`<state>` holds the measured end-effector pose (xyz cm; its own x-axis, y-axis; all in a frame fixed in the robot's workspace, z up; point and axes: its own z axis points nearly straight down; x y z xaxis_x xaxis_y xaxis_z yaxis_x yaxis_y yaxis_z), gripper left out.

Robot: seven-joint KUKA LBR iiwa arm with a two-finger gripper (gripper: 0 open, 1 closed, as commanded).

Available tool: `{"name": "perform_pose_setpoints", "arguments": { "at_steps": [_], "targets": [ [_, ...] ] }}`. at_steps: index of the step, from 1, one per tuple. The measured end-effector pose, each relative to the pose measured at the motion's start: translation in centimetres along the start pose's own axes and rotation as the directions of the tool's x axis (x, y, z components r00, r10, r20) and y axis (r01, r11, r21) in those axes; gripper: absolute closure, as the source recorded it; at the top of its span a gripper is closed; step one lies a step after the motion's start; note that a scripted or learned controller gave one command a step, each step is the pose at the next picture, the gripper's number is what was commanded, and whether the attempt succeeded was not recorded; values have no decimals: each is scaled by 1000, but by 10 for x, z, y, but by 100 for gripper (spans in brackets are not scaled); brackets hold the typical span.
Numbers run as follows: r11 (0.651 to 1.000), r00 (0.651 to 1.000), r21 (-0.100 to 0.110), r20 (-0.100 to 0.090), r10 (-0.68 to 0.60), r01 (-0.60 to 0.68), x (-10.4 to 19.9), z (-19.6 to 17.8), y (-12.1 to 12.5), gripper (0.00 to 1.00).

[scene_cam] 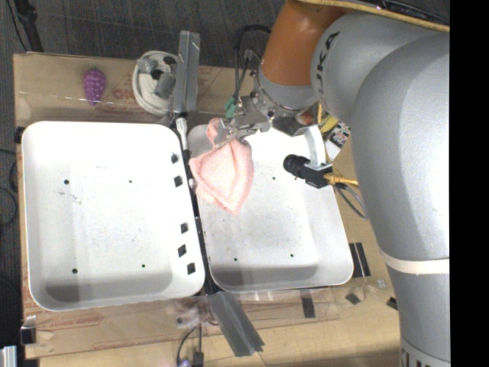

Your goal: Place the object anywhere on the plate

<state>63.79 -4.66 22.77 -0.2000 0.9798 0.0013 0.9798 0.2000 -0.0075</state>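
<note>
- Now the gripper (229, 131) pinches the top corner of a pink cloth (224, 174).
- Cloth hangs below it, over the right bin (321, 243).
- Left bin (99, 205) lies well left.

A large grey robot arm (397, 167) fills the right side, reaching leftward. An orange band (294, 37) circles it above the wrist at the far side. Its claw (229, 128) points down and left, pinching a pink cloth (224, 174) that hangs below.

Two white bins (99, 212) (283, 235) (side by side), one pink cloth (223, 174), one purple object (94, 84), one cable coil (155, 82).
</note>
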Motion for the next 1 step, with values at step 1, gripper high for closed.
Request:
{"name": "perform_pose_setpoints", "arguments": {
  "at_steps": [1],
  "targets": [
    [919, 919, 3, -1, -394, 394, 46, 12, -5, 100]
  ]
}}
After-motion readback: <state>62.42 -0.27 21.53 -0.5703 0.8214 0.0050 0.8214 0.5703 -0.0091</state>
